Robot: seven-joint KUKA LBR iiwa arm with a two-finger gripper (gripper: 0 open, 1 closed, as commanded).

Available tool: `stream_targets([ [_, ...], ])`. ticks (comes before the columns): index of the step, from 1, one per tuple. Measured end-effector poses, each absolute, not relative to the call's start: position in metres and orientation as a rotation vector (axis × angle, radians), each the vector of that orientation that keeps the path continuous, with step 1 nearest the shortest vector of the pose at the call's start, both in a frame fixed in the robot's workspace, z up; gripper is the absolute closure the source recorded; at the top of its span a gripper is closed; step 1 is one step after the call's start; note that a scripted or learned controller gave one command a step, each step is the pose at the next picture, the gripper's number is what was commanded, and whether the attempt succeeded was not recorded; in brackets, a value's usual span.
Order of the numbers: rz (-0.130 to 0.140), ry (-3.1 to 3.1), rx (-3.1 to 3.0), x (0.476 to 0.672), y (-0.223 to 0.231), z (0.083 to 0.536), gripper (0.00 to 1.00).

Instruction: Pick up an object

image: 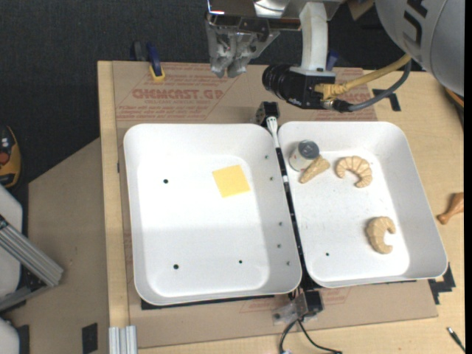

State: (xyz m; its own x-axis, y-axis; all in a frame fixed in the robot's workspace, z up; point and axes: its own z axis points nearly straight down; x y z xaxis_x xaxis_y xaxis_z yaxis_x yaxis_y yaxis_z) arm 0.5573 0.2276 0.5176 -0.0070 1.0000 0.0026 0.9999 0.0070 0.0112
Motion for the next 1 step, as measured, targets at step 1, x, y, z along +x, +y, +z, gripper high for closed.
stream_targets([
  [1, 0.020, 2.226, 2.206, 0.5575, 0.2285, 0.5280, 1.00],
])
